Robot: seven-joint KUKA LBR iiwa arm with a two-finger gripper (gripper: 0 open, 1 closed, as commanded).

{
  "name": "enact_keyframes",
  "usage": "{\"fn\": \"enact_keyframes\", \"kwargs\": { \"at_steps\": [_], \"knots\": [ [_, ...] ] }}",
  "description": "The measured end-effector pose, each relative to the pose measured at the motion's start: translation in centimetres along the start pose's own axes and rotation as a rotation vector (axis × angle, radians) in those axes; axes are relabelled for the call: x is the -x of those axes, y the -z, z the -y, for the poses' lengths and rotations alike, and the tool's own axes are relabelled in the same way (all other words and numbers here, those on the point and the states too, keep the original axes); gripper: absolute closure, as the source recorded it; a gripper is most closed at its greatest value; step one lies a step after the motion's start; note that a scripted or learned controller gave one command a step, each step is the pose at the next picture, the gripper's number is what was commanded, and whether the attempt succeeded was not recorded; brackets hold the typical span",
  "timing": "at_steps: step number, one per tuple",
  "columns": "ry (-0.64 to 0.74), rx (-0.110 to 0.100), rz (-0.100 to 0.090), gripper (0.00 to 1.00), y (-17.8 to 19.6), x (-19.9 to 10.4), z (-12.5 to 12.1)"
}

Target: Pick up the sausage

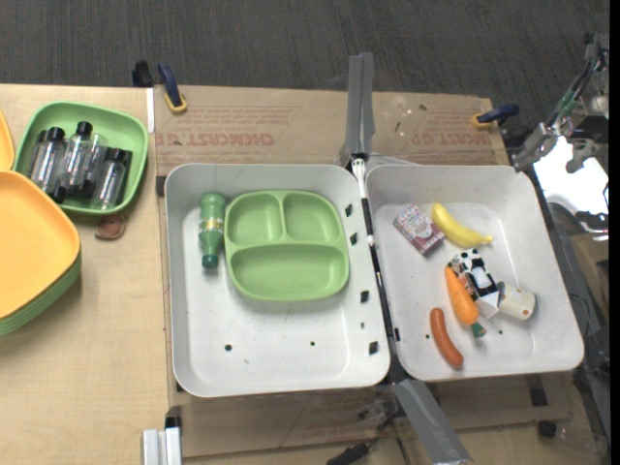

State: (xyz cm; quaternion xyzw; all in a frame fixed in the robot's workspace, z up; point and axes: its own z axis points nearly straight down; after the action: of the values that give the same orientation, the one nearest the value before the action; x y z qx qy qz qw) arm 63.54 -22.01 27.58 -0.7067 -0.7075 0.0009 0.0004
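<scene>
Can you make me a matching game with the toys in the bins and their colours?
Things:
1. sausage
2. banana
3. bottle
4. carrot

Colours:
A. yellow
B. orange
C. red-orange
D. green

Pairs: 1-C, 2-A, 3-D, 4-B

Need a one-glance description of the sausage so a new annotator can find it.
Look in the right-hand white bin, at its near edge. The sausage lies there by itself, a short reddish-orange link with rounded ends, just below the carrot. The carrot is brighter orange, tapers, and has a green tip; the sausage is darker and the same thickness all along.
</scene>
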Motion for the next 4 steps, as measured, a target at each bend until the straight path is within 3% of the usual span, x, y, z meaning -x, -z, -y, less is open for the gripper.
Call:
{"fn": "enact_keyframes", "kwargs": {
  "at_steps": [1, 2, 3, 4],
  "knots": [
    [-0.179, -0.002, 0.0, 0.0, -2.1, -6.3, 0.5],
    [-0.272, -0.002, 0.0, 0.0, 1.0, -5.4, 7.1],
    [-0.283, -0.002, 0.0, 0.0, 0.0, -6.2, 12.5],
    [-0.286, -0.004, 0.0, 0.0, -6.1, -11.2, 15.8]
  ]
}}
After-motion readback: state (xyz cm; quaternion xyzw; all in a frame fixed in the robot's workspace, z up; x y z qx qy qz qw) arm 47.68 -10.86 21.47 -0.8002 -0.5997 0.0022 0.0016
